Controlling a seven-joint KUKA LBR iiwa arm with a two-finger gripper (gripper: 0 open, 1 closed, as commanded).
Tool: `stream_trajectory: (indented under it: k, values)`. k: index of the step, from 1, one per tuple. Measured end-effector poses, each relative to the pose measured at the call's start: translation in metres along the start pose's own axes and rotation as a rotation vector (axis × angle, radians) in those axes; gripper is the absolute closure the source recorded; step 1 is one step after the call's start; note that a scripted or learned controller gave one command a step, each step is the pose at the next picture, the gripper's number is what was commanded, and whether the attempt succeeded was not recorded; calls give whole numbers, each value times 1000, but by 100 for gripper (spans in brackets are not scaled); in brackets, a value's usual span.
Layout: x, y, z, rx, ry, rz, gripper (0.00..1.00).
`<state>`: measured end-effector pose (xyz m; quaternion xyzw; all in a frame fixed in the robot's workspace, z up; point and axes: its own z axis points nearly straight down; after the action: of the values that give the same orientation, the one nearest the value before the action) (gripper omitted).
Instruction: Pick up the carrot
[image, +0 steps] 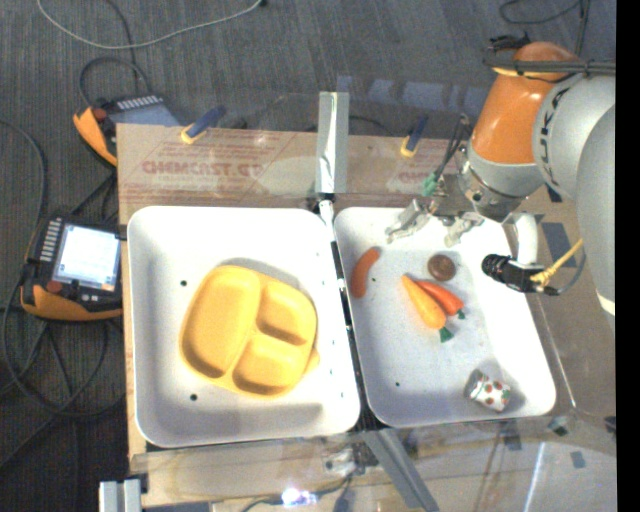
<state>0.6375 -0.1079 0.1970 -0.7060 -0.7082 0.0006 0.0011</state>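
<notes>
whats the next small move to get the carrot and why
Probably shift the hand toward the near side of the right bin until it hangs over the carrot, then descend. The hand sits at the bin's far edge with nothing between its fingers, while the carrot lies mid-bin, apart from the brown round piece and the sausage.

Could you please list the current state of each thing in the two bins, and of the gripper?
carrot: lying flat in the right bin, not gripped.
sausage: lying by the right bin's left wall.
brown disc: flat, just above the carrot.
patterned object: resting near the lower right corner.
yellow tray: upright in the left bin.
gripper: open, holding nothing.
</notes>
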Motion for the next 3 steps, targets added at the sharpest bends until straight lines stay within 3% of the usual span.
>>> stream_trajectory:
  k: [1, 2, 3]
  values:
    - [-72, -33, 108, -11, -5, -223, 0]
    - [-73, -30, 94, -22, -9, -223, 100]
    - [-26, -41, 9, -3, 0, -296, 100]
